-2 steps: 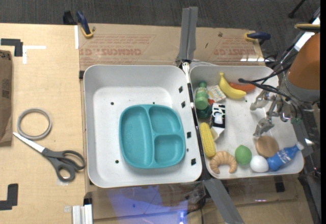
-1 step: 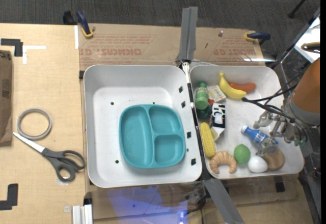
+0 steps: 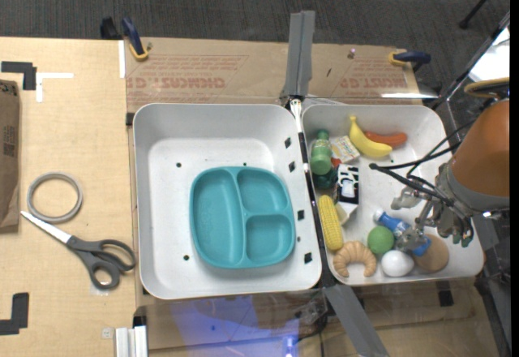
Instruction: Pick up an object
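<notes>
The right bin (image 3: pixel 422 114) holds a jumble of toy food: a yellow banana (image 3: pixel 365 139), an orange-red piece (image 3: pixel 392 138), a green bottle (image 3: pixel 322 154), a corn cob (image 3: pixel 329 221), a croissant (image 3: pixel 355 257), a green ball (image 3: pixel 380 239), a white egg (image 3: pixel 396 263), a tan round piece (image 3: pixel 434 256) and a black-and-white carton (image 3: pixel 348 183). My gripper (image 3: pixel 426 227) hangs low over the bin's right front part, just above a blue and white object (image 3: pixel 395 223) and close to the tan piece. Its metal parts are tangled with cables.
The left bin (image 3: pixel 154 185) carries a teal divided plate (image 3: pixel 242 217). Outside the bins, on the wooden bench at left, lie scissors (image 3: pixel 81 248) and a tape roll (image 3: pixel 54 196). A divider strip (image 3: pixel 299 55) runs between the bins at the back.
</notes>
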